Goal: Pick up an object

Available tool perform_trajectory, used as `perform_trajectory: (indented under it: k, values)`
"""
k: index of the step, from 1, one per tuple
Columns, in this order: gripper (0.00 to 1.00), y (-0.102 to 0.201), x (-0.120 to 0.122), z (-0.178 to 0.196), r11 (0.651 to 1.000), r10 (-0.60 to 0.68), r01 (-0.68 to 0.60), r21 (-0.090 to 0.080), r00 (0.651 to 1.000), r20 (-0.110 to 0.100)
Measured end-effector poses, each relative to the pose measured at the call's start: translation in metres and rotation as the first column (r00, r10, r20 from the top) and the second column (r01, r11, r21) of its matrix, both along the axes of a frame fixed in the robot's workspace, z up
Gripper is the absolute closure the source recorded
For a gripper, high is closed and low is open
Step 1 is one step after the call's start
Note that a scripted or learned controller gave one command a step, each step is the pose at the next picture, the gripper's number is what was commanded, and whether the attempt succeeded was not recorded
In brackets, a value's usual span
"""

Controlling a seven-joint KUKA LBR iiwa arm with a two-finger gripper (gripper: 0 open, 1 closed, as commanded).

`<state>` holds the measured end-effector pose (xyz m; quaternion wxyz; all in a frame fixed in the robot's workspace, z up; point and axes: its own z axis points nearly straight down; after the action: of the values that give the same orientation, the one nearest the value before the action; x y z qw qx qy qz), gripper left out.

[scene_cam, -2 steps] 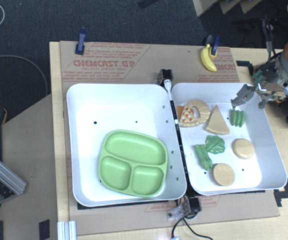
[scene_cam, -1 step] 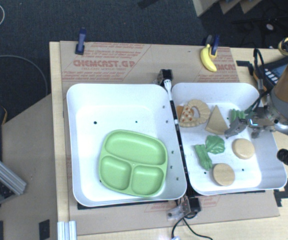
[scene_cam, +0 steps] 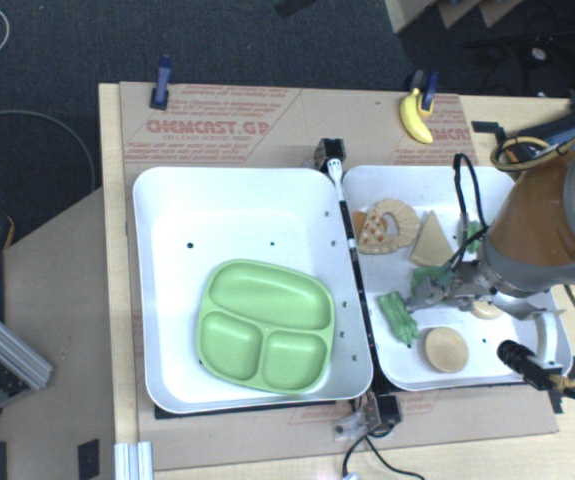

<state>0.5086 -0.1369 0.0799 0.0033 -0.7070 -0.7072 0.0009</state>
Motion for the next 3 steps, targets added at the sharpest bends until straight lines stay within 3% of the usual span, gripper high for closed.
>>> perform_trajectory:
  k: [1,2,3]
  values:
    - [0.00,0.027,0.058,0.005,1.000,0.005,-0.005,-0.004,1.000,0.011]
    - [0.00,0.027,0.006,0.005,1.000,-0.002,0.002,-0.001,1.000,0.000]
    - [1.00,0.027,0.009,0.015,1.000,-0.002,0.002,-0.003,1.000,0.007]
